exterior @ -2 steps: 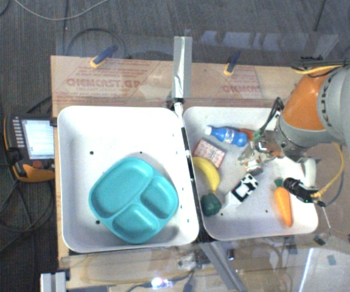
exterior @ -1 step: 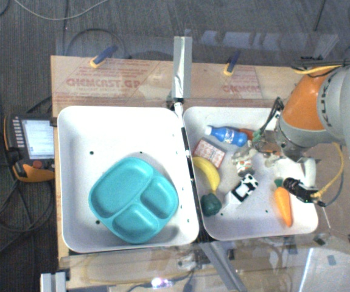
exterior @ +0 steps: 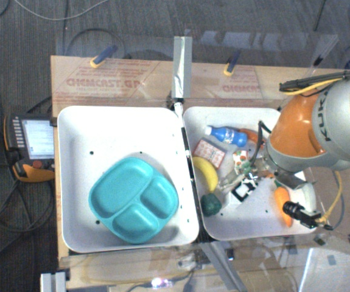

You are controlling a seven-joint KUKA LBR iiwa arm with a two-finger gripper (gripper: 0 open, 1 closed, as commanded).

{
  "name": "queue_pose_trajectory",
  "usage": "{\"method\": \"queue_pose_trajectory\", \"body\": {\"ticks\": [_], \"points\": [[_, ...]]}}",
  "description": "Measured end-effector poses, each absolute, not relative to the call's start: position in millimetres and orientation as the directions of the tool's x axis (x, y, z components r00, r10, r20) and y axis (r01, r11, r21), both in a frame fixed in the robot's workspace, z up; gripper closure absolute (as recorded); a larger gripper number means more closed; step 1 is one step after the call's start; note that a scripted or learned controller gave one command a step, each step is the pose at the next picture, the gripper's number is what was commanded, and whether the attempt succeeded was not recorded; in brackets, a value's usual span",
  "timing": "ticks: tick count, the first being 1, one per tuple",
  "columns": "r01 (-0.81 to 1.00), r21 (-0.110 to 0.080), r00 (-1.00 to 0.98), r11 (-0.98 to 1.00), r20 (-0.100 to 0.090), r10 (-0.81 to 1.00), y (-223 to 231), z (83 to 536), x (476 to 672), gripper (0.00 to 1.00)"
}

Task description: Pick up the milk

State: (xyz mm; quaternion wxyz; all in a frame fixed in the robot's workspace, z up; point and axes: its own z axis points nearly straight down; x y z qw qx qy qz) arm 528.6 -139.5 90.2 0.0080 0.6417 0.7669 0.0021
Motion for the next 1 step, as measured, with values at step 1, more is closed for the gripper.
{"method": "queue_pose_trajectory", "body": {"ticks": [1], "points": [[0.914, 0.013, -0.405, 0.405, -0.012, 0.914, -169.8, 90.5, 497.2, 0.0]]}}
